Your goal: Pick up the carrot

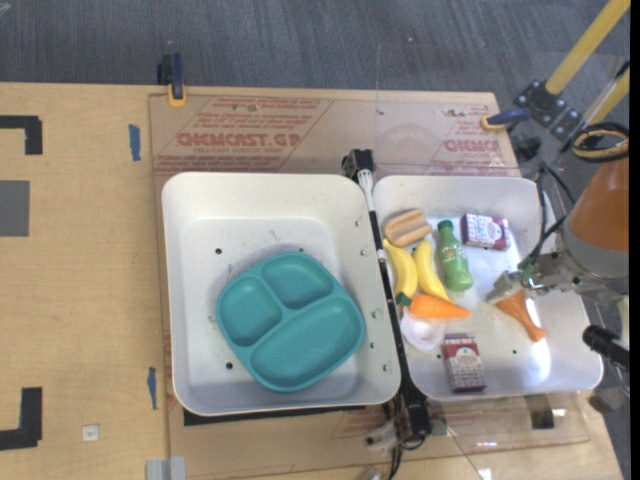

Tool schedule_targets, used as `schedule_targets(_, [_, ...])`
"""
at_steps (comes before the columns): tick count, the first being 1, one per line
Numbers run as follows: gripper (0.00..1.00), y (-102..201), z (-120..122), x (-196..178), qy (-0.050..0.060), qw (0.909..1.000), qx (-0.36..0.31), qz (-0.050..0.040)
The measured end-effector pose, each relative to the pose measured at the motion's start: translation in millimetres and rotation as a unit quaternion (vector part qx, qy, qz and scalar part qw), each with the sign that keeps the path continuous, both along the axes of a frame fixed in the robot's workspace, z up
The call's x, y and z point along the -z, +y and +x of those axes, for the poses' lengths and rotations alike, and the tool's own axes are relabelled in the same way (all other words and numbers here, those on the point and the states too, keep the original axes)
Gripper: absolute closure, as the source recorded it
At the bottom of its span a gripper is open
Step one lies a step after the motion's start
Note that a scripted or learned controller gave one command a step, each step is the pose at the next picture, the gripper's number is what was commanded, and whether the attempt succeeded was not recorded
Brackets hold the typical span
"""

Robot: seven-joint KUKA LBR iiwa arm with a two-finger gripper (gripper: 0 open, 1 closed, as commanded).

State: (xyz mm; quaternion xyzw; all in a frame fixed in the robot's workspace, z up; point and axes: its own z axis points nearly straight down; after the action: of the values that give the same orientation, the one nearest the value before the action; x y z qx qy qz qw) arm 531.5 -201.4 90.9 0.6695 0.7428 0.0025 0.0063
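Note:
The carrot (440,307), orange with a small green end pointing left, lies in the right bin (575,368) just below the bananas and the green bottle. My gripper (512,288) hovers at the right side of this bin, about a hand's width right of the carrot and apart from it. A second orange, wedge-shaped piece (524,318) lies directly under and just below the gripper; whether it is touched is unclear. The grey arm with its orange band (605,213) comes in from the right.
The right bin also holds two bananas (412,268), a hot dog bun (406,227), a green bottle (453,258), a purple-red pack (485,231), a red box (463,360) and a white item (421,333). In the left bin (190,268) sits a teal divided plate (290,318).

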Motion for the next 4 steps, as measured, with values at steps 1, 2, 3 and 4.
schedule_targets(1, [1.0,46,49,0,-0.002,0.9975,0.07,-0.0009])
schedule_targets(2, [1.0,106,113,1,-0.001,0.9763,0.216,0.003])
schedule_targets(3, [1.0,156,95,-28,0.009,0.9762,0.217,0.0022])
schedule_targets(4, [1.0,208,77,-95,0.005,0.9567,0.291,0.0051])
